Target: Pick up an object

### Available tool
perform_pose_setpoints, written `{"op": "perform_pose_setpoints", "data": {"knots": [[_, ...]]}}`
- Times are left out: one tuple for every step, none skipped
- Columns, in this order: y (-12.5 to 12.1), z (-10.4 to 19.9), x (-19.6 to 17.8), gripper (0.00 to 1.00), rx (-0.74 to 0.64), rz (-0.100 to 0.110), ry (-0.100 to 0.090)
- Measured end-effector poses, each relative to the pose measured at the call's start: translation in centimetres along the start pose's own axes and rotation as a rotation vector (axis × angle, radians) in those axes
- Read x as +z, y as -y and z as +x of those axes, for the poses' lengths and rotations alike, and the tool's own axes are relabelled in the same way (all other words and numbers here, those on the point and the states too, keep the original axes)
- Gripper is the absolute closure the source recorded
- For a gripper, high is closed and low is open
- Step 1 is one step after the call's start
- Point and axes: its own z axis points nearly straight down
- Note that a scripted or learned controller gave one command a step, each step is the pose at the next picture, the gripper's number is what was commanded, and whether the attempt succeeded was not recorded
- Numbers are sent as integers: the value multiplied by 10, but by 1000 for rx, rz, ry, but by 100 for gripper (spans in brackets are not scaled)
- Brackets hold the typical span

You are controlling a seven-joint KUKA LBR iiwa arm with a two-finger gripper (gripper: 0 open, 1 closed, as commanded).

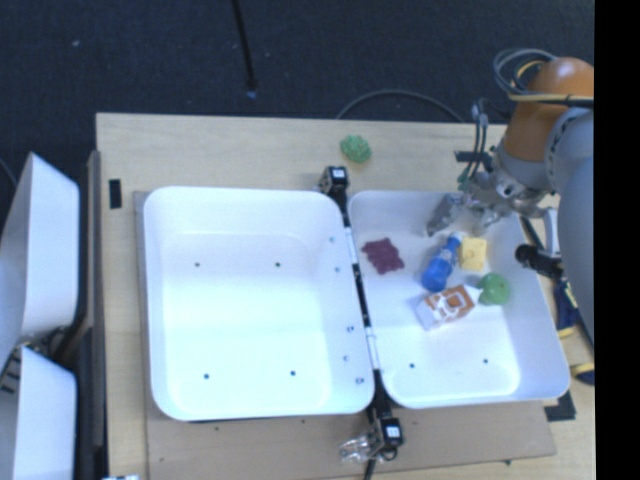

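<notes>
gripper (447, 218) just above blue bottle (440, 266)

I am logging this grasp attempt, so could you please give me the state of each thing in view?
gripper: above the right bin's far edge, nothing seen between its fingers
blue bottle: lying tilted in the right bin
yellow block: beside the bottle
green ball: resting in the bin
maroon piece: lying flat
orange-and-white packet: lying flat
green lump: on the bench, outside the bins

Even overhead light washed my two white bins (250, 298) nearly featureless. The floor (150, 38) beyond stayed dark. Everything looked soft and slightly blurred.
</notes>
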Motion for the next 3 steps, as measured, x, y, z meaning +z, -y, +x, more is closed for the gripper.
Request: {"op": "perform_pose_setpoints", "data": {"knots": [[0,5,0,0,-4,-3,11],[2,94,-168,0,-14,-30,10],[0,78,-79,0,-3,-11,12]]}}
